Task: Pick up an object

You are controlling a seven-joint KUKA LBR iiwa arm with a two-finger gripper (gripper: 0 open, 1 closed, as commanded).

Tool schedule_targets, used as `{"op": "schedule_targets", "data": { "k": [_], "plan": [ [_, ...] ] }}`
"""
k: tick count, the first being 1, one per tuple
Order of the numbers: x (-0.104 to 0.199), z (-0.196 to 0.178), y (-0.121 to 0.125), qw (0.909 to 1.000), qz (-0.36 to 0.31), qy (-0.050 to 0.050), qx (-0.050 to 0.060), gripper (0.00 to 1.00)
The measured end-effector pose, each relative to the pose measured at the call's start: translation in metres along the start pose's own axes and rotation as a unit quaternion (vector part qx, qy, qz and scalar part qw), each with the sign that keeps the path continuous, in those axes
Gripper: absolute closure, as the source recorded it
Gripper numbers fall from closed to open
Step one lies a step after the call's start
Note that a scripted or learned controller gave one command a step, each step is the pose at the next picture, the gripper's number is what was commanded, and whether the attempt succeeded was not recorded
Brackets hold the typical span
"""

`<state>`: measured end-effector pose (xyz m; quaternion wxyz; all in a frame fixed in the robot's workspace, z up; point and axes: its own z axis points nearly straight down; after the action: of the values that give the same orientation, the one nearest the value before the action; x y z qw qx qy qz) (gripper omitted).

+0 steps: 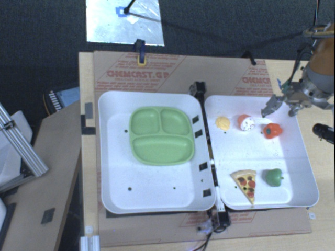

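Right bin (pixel 301 156): pincer (pixel 282 106) above far edge, released, nothing gripped; arm (pixel 320 72) cut off by frame.

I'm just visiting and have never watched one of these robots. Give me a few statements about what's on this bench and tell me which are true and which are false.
1. The green plate lies in the left bin. True.
2. The pizza slice sits on the green plate. False: it lies in the right bin, beside the green pepper.
3. The gripper hovers above the right bin's far edge. True.
4. The red pepper is between the gripper's fingers. False: it lies on the bin floor, apart from them.
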<state>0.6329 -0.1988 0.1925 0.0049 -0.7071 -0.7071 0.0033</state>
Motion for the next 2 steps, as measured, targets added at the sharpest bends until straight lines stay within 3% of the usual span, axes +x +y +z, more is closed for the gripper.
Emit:
{"op": "schedule_targets", "data": {
  "k": [1, 2],
  "plan": [
    [0.001, -0.009, 0.003, 1.0000, -0.002, -0.001, -0.007, 0.00],
    [0.005, 0.036, -0.002, 1.0000, -0.001, -0.001, -0.006, 0.00]
  ]
}}
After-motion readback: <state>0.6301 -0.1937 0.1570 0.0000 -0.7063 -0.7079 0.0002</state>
